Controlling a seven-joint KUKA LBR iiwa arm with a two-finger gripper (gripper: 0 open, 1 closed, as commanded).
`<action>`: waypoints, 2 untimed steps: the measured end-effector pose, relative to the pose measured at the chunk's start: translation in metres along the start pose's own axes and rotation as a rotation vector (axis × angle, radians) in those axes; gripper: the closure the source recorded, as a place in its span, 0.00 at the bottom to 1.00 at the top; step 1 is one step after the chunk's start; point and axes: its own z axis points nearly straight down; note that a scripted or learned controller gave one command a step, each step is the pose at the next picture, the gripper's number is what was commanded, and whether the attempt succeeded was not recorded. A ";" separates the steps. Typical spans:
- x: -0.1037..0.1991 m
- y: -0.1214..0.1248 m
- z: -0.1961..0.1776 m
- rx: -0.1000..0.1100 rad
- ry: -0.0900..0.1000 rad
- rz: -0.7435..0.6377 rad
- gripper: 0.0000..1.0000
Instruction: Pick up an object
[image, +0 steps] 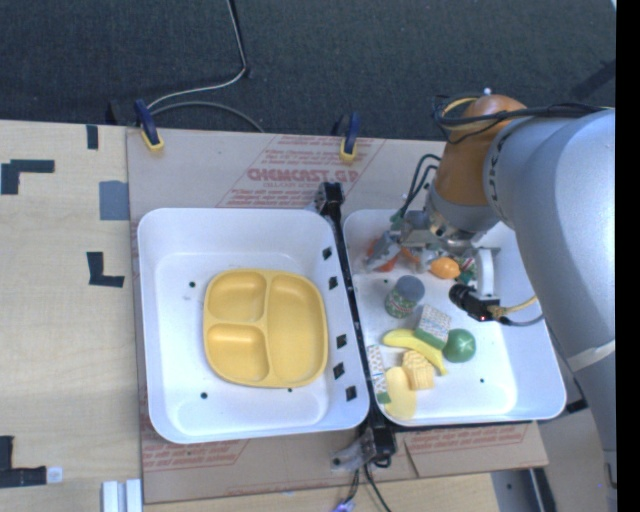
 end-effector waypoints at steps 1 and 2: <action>0.001 -0.002 -0.008 0.009 0.002 -0.001 1.00; 0.001 0.000 -0.009 0.002 0.000 -0.001 0.00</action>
